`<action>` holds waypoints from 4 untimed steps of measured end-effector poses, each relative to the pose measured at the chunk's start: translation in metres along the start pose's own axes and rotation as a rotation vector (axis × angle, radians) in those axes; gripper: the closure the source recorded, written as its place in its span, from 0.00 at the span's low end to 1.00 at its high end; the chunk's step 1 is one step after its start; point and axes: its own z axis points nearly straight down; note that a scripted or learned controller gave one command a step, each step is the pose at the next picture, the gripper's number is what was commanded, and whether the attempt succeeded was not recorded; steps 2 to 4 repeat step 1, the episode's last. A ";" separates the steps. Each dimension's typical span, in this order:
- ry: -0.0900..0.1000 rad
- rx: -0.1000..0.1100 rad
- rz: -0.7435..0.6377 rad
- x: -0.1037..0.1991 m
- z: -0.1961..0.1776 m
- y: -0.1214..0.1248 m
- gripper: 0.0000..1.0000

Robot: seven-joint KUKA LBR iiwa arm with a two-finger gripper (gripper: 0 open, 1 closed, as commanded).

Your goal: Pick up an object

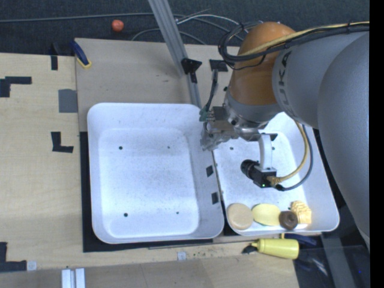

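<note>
Several small objects lie along the near edge of the right bin (312, 179): a tan round disc (240, 216), a pale yellow oval piece (265, 213) and a brown and yellow lumpy item (294, 215). My gripper (211, 135) hangs under the orange band and grey wrist, over the far left side of the right bin, close to the rim it shares with the left bin (144, 173). It is well away from the objects, and I see nothing held in it. A small black unit with a green light (258, 173) hangs off the wrist on a cable.
A slanted metal pole (174, 41) rises behind the bins, just left of the wrist. A yellow-handled tool (277, 248) lies on the bench in front of the right bin. A red ball (117, 24) and a blue and yellow clip (81, 54) sit far back left.
</note>
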 end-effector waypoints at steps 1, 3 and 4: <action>-0.001 0.001 0.000 0.048 0.008 -0.006 1.00; -0.001 0.001 0.000 0.048 0.008 -0.006 1.00; -0.001 0.001 0.000 0.048 0.008 -0.006 1.00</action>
